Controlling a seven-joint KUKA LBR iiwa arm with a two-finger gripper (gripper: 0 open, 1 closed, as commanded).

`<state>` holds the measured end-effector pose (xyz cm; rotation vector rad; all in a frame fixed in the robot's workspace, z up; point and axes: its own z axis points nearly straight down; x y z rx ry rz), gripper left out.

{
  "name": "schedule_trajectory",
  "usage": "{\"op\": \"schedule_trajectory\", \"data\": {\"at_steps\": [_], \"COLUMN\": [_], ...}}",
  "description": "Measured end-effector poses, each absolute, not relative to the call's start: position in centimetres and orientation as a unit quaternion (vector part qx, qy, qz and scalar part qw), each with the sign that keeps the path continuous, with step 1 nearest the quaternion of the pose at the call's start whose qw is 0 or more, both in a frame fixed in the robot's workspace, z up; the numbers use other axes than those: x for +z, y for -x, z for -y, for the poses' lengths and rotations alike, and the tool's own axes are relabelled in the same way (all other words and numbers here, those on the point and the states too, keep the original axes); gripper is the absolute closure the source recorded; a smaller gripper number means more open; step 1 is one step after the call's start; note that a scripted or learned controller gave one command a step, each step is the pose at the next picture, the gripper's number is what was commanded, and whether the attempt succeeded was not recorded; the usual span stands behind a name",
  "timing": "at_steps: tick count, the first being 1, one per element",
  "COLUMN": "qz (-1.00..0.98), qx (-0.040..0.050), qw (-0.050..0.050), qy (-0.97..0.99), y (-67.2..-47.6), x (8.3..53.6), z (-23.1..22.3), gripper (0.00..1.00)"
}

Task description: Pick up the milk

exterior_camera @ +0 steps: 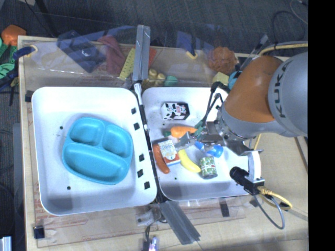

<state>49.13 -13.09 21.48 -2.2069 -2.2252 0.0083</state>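
Single fixed camera mounted above the tabletop (293, 192), looking down at a slant, far side of the scene at frame top. Mid distance: both white bins fit in frame, left bin (47, 192) and right bin (157, 101) side by side across the centre. Arm (272, 98) enters from the right edge, over the right bin.

Both white bins (52, 192) are looking like smooth matt plastic; the blue divided tray (98, 150) is showing a soft plastic sheen. The milk carton (175, 110) is perhaps printed glossy card.
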Motion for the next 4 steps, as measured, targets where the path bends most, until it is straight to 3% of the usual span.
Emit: {"op": "schedule_trajectory", "data": {"at_steps": [1,2,3,4], "qz": [0.656,0.631,0.664,0.693], "qx": [0.0030,0.0032,0.0028,0.0041], "qw": [0.003,0.003,0.004,0.006], "qy": [0.755,0.776,0.747,0.721], "y": [-56.7,-62.8,-63.0,-65.6], "x": [18.7,18.8,10.4,11.7], "z": [13.6,12.0,17.0,17.2], "gripper": [0.00,0.00,0.00,0.00]}}
